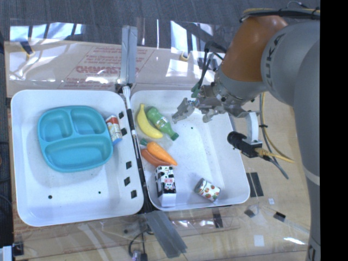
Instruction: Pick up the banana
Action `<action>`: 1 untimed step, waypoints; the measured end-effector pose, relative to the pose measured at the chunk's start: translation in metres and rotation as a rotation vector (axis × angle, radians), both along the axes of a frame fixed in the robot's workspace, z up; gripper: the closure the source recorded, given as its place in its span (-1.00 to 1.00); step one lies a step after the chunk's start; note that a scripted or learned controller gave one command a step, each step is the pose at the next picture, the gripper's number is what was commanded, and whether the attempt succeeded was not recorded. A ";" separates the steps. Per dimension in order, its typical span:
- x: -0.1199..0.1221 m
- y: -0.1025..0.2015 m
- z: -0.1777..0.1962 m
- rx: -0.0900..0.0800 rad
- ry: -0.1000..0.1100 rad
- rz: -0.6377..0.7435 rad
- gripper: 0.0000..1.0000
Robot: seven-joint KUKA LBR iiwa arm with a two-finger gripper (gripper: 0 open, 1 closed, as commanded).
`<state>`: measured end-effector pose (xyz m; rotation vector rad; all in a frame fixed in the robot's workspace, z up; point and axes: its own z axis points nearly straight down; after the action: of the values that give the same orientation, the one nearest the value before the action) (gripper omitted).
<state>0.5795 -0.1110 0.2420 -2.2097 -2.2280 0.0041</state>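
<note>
The yellow banana (pixel 144 125) lies in the right bin (pixel 225 167) at its upper left, close to the wall between the bins. A green bottle (pixel 161 123) rests against the banana's right side. My gripper (pixel 194 114) hangs over the upper middle of the right bin, to the right of the bottle and apart from it. Its fingers (pixel 181 111) are spread open with nothing between them.
Two orange carrots (pixel 158 153) lie just below the banana. A cow-print carton (pixel 166 185) and a small can (pixel 207 190) sit near the right bin's front edge. The left bin (pixel 32 200) holds a blue divided plate (pixel 73 136) and a small can (pixel 114 129).
</note>
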 end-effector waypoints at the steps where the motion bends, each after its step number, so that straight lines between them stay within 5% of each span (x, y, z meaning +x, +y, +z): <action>1: 0.043 0.046 -0.051 0.000 0.000 0.184 -1.00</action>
<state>0.6227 -0.0653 0.1911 -1.9962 -2.4215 0.0041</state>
